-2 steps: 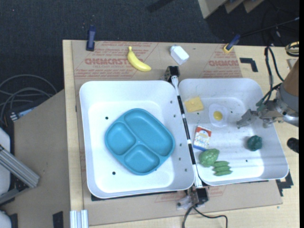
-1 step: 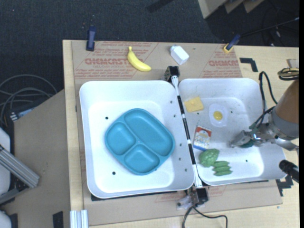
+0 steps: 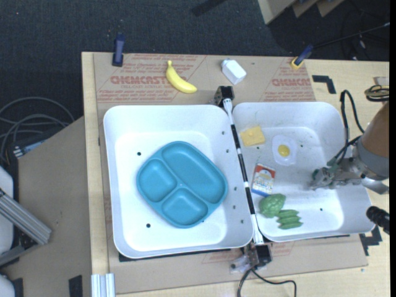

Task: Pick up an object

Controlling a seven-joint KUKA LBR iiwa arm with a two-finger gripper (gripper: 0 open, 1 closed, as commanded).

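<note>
The robot arm [image 3: 376, 142] is cut off by the right edge, its upper reach out of frame. The hand [image 3: 322, 178], low in the right bin [image 3: 309, 113], is too small and blurred to tell its fingers' state. The print on the small carton [image 3: 263, 179] is unreadable. The surface [image 3: 204, 73] runs off the bottom edge.

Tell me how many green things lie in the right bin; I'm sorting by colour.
2: a leafy green piece near the bin's left wall, below the small carton, and a green pod beside it toward the front edge. Nothing seems hidden.
</note>
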